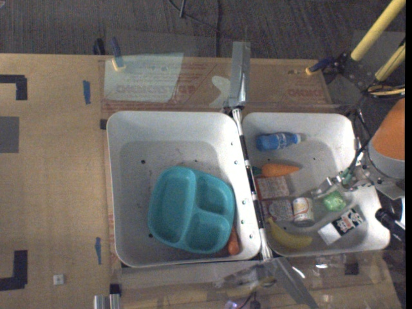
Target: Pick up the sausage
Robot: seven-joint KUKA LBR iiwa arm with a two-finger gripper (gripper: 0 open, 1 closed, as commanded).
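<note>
Sausage [233, 243] low in left bin [129, 124], touching teal plate [190, 208], well apart from gripper [331, 188] over in right bin [322, 121]. Grip wide or tight: cannot tell. One sausage, one plate, one carrot [280, 170], one banana [290, 238], one blue bottle [278, 140], two bins.

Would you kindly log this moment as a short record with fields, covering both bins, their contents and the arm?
left bin: teal tray; orange piece at the tray's lower right corner
right bin: blue bottle, carrot, can, banana, green item, white carton
sausage: cannot identify for certain
arm: reaches in from right
end effector: over the right bin, by the green item
</note>
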